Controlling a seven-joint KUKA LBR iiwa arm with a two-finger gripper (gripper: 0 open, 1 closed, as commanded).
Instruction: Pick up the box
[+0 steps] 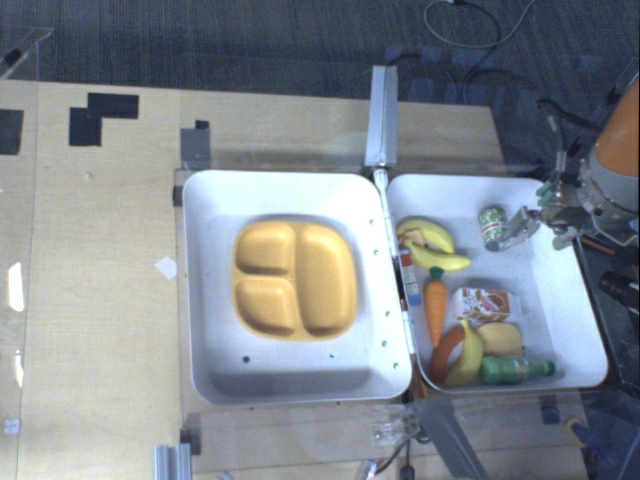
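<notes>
Nearest to the camera, just in front of the box (485, 305), a green bottle (515, 370) on its side, close to the front wall of the right bin (590, 313). To the front-left of the box, a banana (466, 356) and a red long thing (446, 352), side by side and touching; too small to name the red one for sure. Directly in front of the box and touching its near edge, a pale yellow round fruit (501, 339).

Then the box itself: flat on the floor of the right bin, about in the middle, white with a red and orange print on top. Free on its upper face, not held by anything.

Just left of the box, a carrot (435, 308), green end pointing away from the camera. Far left of the box, in the left bin (210, 298), a yellow divided plate (296, 276).

Behind the box and to the left, two more bananas (432, 244) together, with a thin pen (405, 273) beside them along the bin wall. Behind the box, an upright can (492, 225).

Farther back and slightly right of the box, the gripper (510, 233), just beside the can and well apart from the box. Impossible to tell from here how wide the opening; nothing seen in its grasp. Behind-right of the box, at the edge of the view, the arm (620, 143) with its orange band.
</notes>
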